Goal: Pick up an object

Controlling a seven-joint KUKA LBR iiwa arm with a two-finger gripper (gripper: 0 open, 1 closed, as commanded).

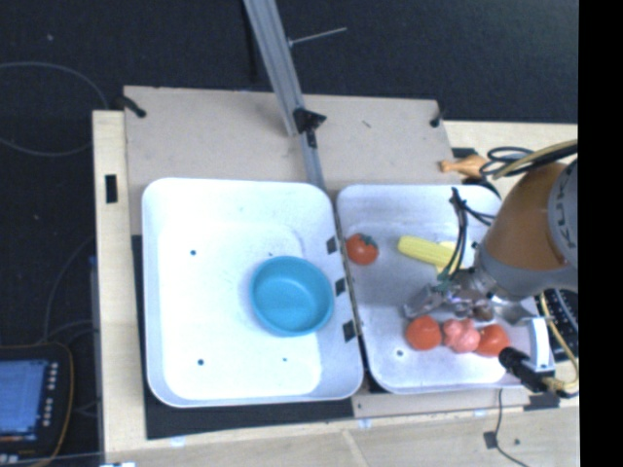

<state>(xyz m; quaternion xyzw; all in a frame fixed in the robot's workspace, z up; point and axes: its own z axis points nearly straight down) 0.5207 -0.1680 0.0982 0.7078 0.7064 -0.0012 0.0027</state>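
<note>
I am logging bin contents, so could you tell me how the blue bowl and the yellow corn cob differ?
The blue bowl is round and sits open side up, while the yellow corn cob is long and lies on its side. The bowl is plainly the larger of the two. The bowl is in the left bin, away from the arm; the cob is in the right bin, close to the gripper. Both rest on a bin floor.

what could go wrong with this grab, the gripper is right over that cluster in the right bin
The gripper sits low over three fruits packed together: an orange one, a pink one and a red one. It may nudge them apart or pinch two. They lie near the right bin's front wall, so one could wedge there.
</note>
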